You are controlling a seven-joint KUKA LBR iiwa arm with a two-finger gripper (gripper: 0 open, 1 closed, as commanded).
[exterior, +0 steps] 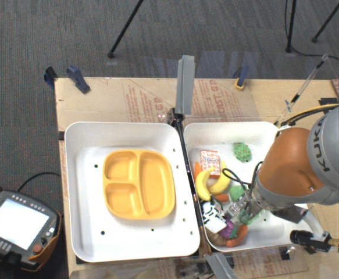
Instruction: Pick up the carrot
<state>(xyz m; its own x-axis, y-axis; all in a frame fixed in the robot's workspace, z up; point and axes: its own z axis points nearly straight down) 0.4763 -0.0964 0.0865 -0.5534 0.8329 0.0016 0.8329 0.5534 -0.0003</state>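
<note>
Camera view: claw [237, 211] low among toys

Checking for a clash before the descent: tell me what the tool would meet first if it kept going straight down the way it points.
Probably the heap of toy food at the right bin's near edge: the tool points down over it, near the banana. Depth is unclear from above, so which piece comes first cannot be told.

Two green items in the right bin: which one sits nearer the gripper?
The smooth green piece just beside the banana, next to the gripper; the bumpy green one lies toward the bin's far side.
</note>
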